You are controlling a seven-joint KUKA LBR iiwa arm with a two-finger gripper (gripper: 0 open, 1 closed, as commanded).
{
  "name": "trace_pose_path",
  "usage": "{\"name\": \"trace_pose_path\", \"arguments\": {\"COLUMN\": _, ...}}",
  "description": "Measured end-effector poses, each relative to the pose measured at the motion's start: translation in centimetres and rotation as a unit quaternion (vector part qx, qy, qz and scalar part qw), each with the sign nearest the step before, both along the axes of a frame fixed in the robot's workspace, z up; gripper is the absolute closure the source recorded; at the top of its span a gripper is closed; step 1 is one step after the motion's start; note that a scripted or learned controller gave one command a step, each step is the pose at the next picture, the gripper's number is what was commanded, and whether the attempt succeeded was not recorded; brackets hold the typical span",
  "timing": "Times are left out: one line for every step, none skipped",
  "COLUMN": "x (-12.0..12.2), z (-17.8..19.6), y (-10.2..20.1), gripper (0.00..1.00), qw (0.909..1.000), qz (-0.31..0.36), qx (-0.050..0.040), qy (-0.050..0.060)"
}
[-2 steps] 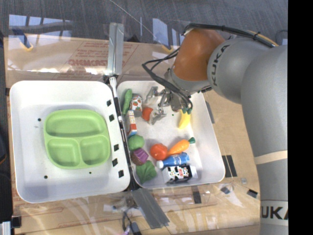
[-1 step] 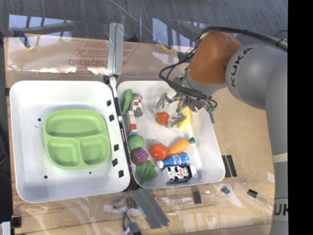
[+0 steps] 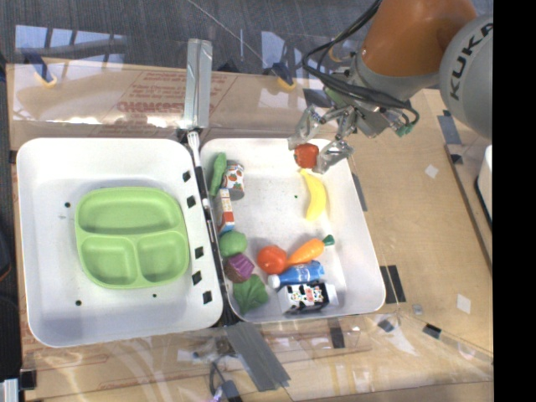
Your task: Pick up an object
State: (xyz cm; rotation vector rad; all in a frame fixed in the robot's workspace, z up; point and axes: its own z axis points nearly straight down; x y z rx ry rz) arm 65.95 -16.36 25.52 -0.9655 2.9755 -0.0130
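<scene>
While a carton [image 3: 306,296], bottle [image 3: 300,275], carrot [image 3: 306,249] and banana [image 3: 315,194] lie toward the right bin's [image 3: 360,224] near and middle parts, a small red thing [image 3: 306,154] sits at its far edge between the tips of the pincer [image 3: 322,151], which seems to pinch it, though the view is poor. Lifting clear remains. Left bin [image 3: 42,224] holds a green tray [image 3: 131,236]. Both rest on a tan worktop [image 3: 419,224]; grey floor lies beyond.
</scene>
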Motion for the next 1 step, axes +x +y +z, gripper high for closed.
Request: {"name": "trace_pose_path", "arguments": {"x": -0.67, "z": -11.54, "y": 2.87, "gripper": 1.00, "qw": 0.9988, "qz": 0.048, "qx": 0.0034, "qy": 0.011}}
